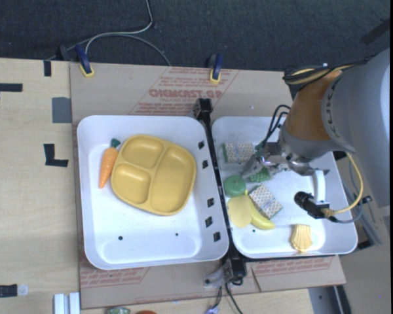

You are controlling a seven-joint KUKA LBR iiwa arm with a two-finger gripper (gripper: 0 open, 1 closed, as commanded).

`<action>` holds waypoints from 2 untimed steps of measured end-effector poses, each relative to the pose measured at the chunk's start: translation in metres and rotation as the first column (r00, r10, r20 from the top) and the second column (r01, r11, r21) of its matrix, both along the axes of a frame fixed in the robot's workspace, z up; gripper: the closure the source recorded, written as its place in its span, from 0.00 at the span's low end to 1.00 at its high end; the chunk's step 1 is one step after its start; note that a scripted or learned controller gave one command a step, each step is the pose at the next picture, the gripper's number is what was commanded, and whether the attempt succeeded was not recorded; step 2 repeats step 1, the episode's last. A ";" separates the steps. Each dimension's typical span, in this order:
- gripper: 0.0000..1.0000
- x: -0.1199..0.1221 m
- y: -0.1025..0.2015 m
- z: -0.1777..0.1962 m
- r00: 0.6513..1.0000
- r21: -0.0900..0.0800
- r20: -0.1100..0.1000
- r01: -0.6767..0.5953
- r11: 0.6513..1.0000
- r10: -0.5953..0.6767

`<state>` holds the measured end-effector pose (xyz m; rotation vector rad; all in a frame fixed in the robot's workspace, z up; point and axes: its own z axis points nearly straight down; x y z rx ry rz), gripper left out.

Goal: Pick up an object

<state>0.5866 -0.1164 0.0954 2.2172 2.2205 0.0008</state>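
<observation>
While we read the scene: the arm reaches in from 3 o'clock and its gripper (262, 165) sits low in the right bin (340, 244).
Jaws: we cannot tell whether they are released or clenched; the wrist hides them.
Nearest object: a green round piece (234, 187) at 7 o'clock of the gripper, just beside it, near the bin's left wall.
Neighbours: a patterned packet (266, 201) at 6 o'clock, a second packet (238, 152) at 10 o'clock, a banana (261, 218) and a pale yellow piece (239, 211) touching each other below.
Handling: we judge the green piece light, stiff and smooth, so apt to slip; we would pinch across its middle.
Left bin (95, 241): a yellow divided plate (152, 174), with a carrot (107, 165) at its 9 o'clock.
Far corner: a ridged yellow piece (301, 237) at 5 o'clock of the gripper, well apart.
</observation>
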 end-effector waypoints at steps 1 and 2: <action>1.00 0.001 0.069 0.089 1.000 0.003 -0.003 -0.001 1.000 0.001; 1.00 0.001 0.069 0.089 1.000 0.003 -0.003 -0.001 1.000 0.001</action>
